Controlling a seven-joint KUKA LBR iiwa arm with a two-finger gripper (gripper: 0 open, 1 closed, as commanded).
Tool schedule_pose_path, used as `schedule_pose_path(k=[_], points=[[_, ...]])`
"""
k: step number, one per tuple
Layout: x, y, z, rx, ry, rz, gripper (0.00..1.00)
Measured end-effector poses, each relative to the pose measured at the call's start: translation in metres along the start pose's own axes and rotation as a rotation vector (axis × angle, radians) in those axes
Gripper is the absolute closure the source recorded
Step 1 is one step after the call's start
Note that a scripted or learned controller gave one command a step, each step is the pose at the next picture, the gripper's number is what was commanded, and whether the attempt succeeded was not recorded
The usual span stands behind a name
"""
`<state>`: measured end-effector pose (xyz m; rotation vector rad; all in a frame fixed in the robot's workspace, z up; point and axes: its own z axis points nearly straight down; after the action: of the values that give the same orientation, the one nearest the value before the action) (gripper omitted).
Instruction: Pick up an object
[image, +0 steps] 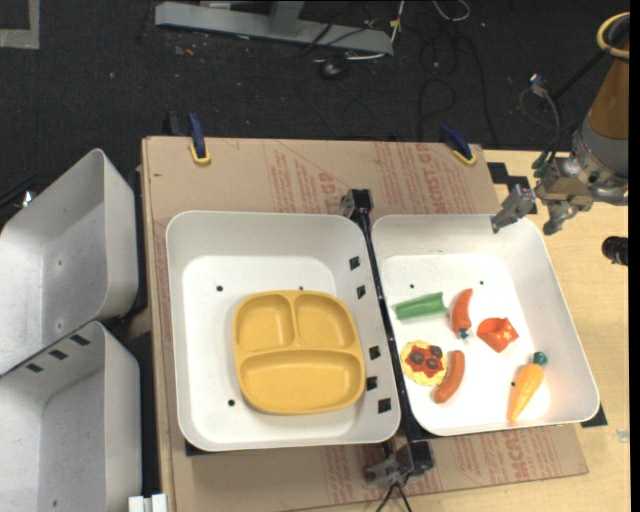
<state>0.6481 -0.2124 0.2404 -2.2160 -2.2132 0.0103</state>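
Toy food in the right bin (560, 330), six pieces to choose from: green pepper (419, 305), a red sausage-like piece (461, 311), a red chunk (498, 333), a small pizza slice (424, 362), a hot dog (449, 377), and a carrot (525, 390) near the right wall. All well apart from the gripper (532, 213), hovering above the bin's far right corner with fingers (507, 212) spread open and nothing between them.

Best bet, probably: going for the red chunk or the green pepper. Both sitting alone with bare white floor around, so room for fingers on either side. Worth lining up across the pepper's narrow width, not its length. Straight-down descent, closing only once low enough to get below the widest part.

Trickier picks: pizza slice and hot dog, just beside each other, maybe touching, so easy to nudge one while grabbing the other. Carrot close to the sloped wall, tight for a finger on that side. Pizza slice also looks flat, hard to pinch.

Elsewhere: left bin (200, 250) with a yellow divided plate (298, 352), no concern. Black divider (372, 290) between the bins, near the pepper. Spare white bins (60, 250) off the surface to the left.
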Motion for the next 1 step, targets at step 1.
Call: schedule_pose_path(k=[1], points=[[0.0006,0.0026,-0.0075,-0.012,-0.003,-0.003,0.00]])
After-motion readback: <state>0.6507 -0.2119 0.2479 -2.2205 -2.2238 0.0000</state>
